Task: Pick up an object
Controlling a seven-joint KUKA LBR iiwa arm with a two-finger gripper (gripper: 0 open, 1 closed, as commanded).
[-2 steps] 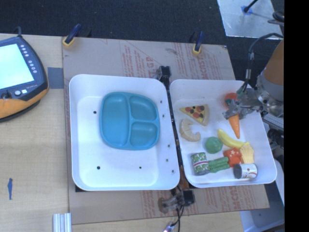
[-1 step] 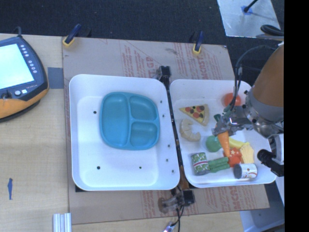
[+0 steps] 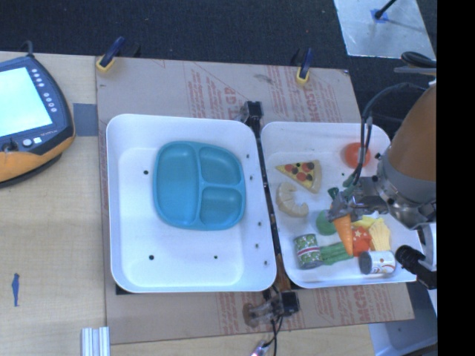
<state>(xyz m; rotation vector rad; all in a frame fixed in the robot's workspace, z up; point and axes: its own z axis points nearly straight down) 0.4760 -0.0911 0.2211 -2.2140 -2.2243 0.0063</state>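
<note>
— So, where is the food?
— In the right bin (image 3: 276, 199). The carrot (image 3: 344, 233) lies at five o'clock, touching a corn cob (image 3: 379, 235). A pizza slice (image 3: 300, 173) sits at eleven.
— And the gripper (image 3: 343, 199)?
— Just above the carrot. I cannot tell its grip.
— The left bin (image 3: 126, 221)?
— A blue plate (image 3: 199, 185) lies in it.

A blue divided plate (image 3: 199, 184) lies in the left bin (image 3: 126, 265); the right bin (image 3: 312, 130) holds a pizza slice (image 3: 300, 172), a tomato (image 3: 355, 154), a small can (image 3: 306, 250) and a carrot (image 3: 344, 233); the gripper (image 3: 347, 201) hangs just above the carrot.
</note>
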